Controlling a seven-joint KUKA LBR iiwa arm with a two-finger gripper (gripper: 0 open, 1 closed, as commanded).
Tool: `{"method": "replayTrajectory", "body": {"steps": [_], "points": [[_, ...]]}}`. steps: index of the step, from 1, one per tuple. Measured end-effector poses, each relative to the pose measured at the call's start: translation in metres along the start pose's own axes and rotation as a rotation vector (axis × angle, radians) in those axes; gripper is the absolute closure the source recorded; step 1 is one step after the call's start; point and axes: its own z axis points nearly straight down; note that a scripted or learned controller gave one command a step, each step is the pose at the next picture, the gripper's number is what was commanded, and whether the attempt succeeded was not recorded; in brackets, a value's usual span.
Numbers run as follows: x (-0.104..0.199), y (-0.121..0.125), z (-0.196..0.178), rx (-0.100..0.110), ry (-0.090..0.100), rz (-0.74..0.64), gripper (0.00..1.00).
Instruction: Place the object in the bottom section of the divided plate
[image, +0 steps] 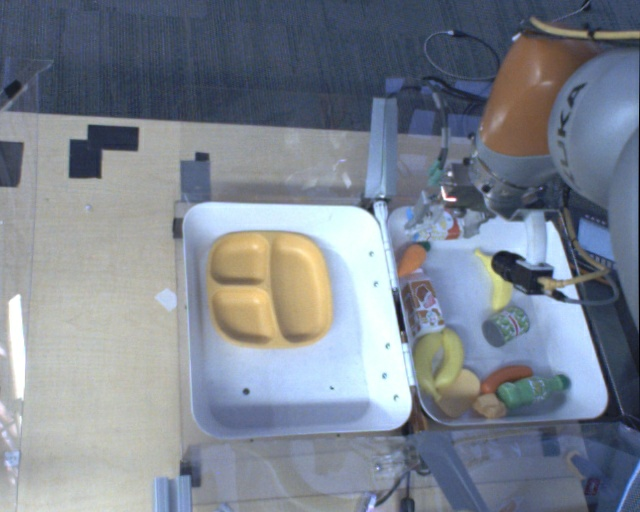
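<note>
yellow moulded plastic, the divided plate (270, 288) sits smooth and rigid in the left bin (300, 400). right bin (585, 395) holds glossy toy food: carrot (411, 261), carton (425, 306), banana (439, 360), small can (507, 325), green bottle (532, 390). which one is the object i cannot tell; all look light, stiff, slippery, best pinched across the middle. the gripper (440, 215) hangs over that bin's far corner, grip unreadable.

The arm (590, 90) has a rounded grey housing with dark lettering on its shell. An orange band (525, 85) encircles it above the wrist. Thin black cables loop beside the band, and a yellow cable runs over its top.
</note>
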Motion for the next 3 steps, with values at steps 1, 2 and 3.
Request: {"method": "replayTrajectory", "body": {"steps": [1, 2, 3], "points": [[0.081, 0.031, 0.025, 0.0, 0.003, -0.038, 1.0], [0.146, 0.021, 0.009, -0.001, 0.003, -0.201, 1.0], [0.146, 0.021, 0.009, -0.001, 0.003, -0.201, 0.0]]}}
